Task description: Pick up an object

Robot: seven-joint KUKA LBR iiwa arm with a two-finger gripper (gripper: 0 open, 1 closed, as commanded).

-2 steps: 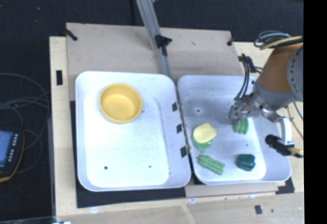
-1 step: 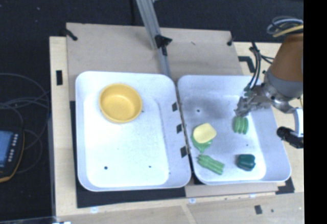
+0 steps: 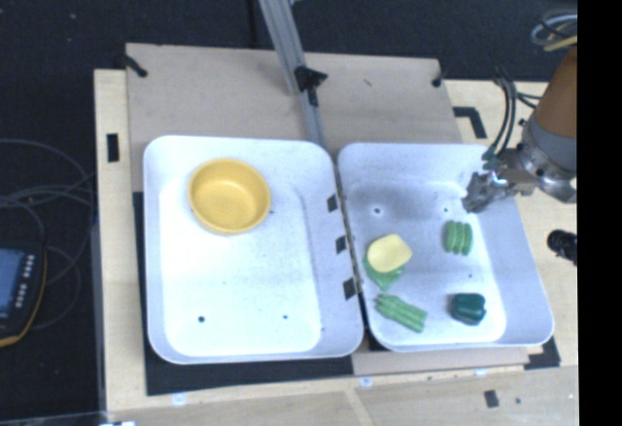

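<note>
The right bin (image 3: 418,171) holds a yellow-and-green rounded piece (image 3: 388,257), a light green ribbed piece (image 3: 458,237), a long green pod-like piece (image 3: 401,311) and a dark green pepper-like piece (image 3: 467,308). A yellow bowl (image 3: 229,195) sits in the left bin (image 3: 243,317). My gripper (image 3: 480,193) hangs at the right bin's upper right, just above the ribbed green piece, and nothing shows between its fingers.
A grey metal strut (image 3: 279,16) slants down from the top to the gap between the bins. Cables (image 3: 505,118) loop by the arm at the right edge. A handheld device (image 3: 17,286) lies off the bench at left.
</note>
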